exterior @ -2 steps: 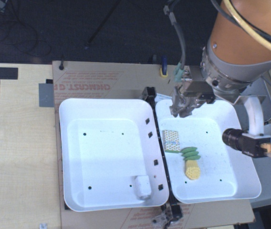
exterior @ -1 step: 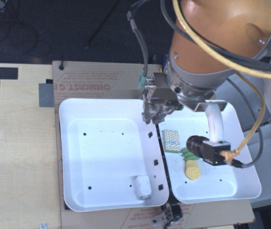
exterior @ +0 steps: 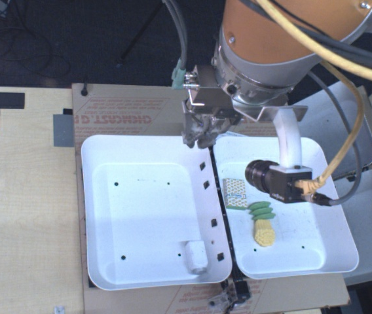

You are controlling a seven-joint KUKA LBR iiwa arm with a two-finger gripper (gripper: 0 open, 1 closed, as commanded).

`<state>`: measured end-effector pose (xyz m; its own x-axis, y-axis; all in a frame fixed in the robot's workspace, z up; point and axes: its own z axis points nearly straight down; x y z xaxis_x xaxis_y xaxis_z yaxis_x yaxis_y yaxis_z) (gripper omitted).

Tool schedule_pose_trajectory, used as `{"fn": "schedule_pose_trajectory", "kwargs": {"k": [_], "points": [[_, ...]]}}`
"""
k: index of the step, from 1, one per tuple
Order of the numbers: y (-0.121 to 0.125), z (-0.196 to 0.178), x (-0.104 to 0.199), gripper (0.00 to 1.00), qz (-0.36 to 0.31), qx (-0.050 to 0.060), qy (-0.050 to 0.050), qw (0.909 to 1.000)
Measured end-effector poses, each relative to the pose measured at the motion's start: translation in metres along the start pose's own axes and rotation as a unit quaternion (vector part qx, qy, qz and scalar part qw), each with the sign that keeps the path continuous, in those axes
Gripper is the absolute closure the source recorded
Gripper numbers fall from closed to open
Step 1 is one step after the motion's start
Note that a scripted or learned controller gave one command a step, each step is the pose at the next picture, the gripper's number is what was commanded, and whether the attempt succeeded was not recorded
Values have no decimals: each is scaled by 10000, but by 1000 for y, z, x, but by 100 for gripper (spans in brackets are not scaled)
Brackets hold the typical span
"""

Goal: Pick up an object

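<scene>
Camera view shows my gripper (exterior: pixel 199 138) raised at the bins' far edge, jaw state unclear; nothing grasped yet, the toy corn (exterior: pixel 263 231) lies well below-right.

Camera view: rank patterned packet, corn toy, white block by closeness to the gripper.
From the gripper, at the bins' far edge:
1. Patterned packet, right bin, by the divider.
2. Corn toy, right bin, nearer the front.
3. White block, left bin, front corner.
</scene>
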<state>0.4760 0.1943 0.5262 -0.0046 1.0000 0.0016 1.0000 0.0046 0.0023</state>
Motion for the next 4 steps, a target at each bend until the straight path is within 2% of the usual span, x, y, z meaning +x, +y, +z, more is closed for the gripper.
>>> {"fn": "schedule_pose_trajectory", "kwargs": {"k": [1, 2, 3, 4], "points": [[19, 31, 6, 100, 19, 42, -24, 10000], [34, -13, 51, 100, 4, 10, -4, 10000], [-2, 54, 48, 100, 14, 67, -35, 10000], [-1, 125, -4, 100, 47, 72, -39, 10000]]}}
